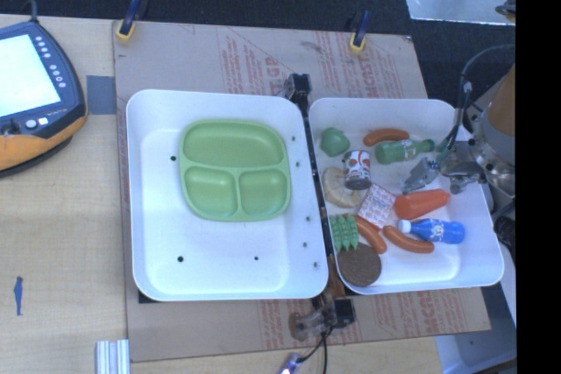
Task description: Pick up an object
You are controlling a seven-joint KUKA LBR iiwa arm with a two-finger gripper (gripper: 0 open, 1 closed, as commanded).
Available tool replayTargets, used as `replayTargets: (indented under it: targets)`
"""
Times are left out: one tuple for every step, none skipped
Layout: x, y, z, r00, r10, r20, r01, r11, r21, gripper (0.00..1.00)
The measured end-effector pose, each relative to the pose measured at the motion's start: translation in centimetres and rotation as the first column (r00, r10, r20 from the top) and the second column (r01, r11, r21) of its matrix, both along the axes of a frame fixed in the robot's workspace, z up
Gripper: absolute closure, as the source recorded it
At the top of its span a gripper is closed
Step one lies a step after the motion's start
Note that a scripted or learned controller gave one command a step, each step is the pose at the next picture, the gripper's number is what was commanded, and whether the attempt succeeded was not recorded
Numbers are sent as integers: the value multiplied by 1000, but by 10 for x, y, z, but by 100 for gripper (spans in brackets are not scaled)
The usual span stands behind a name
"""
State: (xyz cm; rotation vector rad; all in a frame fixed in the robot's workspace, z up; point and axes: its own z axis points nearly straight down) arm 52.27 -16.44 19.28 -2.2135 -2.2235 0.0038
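Observation:
The right bin [473,271] holds several small items: a green bottle [403,151], an orange carrot [422,204], a blue bottle [434,230], a small can [356,168], two orange sausages [387,137] [408,241], a patterned packet [377,206], a green block [344,232] and a brown round cookie [359,265]. My gripper [427,172] reaches in from the right, low over the bin's right half. It sits just above the carrot and right of the green bottle. I see nothing held in it.
The left bin [158,258] carries a green divided plate [235,168]. A tablet-like pendant [35,92] lies on the bench at the far left. Clamps [130,17] [358,31] pin the cardboard sheet at the back.

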Motion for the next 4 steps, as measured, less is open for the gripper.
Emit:
replayTargets:
  targets:
    - [-11,22,-101,1000,2,-2,-2,1000,0,0]
    - [44,59,-101,1000,2,0,-2,1000,-1,0]
    - [44,58,-91,1000,4,-4,-4,1000,-2,100]
    - [107,121,0,1000,0,3,0,1000,0,100]
